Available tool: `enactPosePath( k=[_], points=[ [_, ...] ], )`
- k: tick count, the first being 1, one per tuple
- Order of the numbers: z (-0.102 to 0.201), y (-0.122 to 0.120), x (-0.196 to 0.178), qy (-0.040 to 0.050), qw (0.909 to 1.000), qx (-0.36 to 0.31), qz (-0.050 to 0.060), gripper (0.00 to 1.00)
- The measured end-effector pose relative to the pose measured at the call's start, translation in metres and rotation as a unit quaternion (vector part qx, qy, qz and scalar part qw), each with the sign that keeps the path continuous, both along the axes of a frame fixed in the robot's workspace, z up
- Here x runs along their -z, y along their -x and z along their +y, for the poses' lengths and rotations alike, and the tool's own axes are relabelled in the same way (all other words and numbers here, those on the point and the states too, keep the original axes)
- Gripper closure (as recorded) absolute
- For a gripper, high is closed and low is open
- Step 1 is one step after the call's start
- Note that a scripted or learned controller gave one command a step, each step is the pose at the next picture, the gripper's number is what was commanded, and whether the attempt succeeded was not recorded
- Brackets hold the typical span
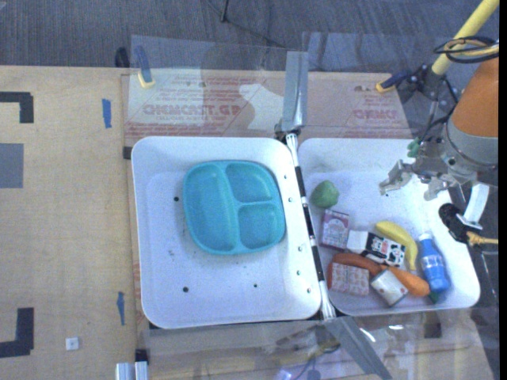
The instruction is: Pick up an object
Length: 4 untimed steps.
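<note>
My gripper (412, 187) hangs over the back of the right bin (360, 161), open, with nothing between its fingers. Below it, toward the bin's front, lies a pile of items: a yellow banana (396, 233), a black-and-white box (384, 249), a blue bottle (432, 266), an orange carrot (413, 280), a red sausage (355, 260), a pink packet (348, 279), a small can (387, 289) and a red-and-white carton (336, 229). A green ball (324, 193) rests apart at the bin's left wall, well left of the gripper.
The left bin (158, 275) holds a teal divided plate (234, 206). A metal divider (305, 212) runs between the bins. Cables and a yellow hose (467, 30) hang near the arm at the upper right.
</note>
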<state>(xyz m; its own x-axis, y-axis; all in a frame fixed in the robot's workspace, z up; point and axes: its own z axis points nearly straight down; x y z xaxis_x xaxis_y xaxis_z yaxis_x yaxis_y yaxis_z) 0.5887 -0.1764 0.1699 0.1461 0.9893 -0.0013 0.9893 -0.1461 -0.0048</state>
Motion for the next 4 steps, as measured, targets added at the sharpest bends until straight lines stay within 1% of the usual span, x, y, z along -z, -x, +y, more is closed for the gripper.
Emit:
enactPosePath(
  k=[1,2,3,4],
  points=[
    [-0.016,0.030,0.083,-0.0007,0.9980,-0.063,-0.005,0.00],
    [-0.021,0.030,0.076,0.0019,0.9981,-0.061,-0.004,1.00],
    [-0.005,0.045,0.082,0.0027,0.9998,-0.018,-0.007,1.00],
    [0.081,0.027,-0.033,0.0011,0.9901,0.141,0.001,1.00]
  ],
)
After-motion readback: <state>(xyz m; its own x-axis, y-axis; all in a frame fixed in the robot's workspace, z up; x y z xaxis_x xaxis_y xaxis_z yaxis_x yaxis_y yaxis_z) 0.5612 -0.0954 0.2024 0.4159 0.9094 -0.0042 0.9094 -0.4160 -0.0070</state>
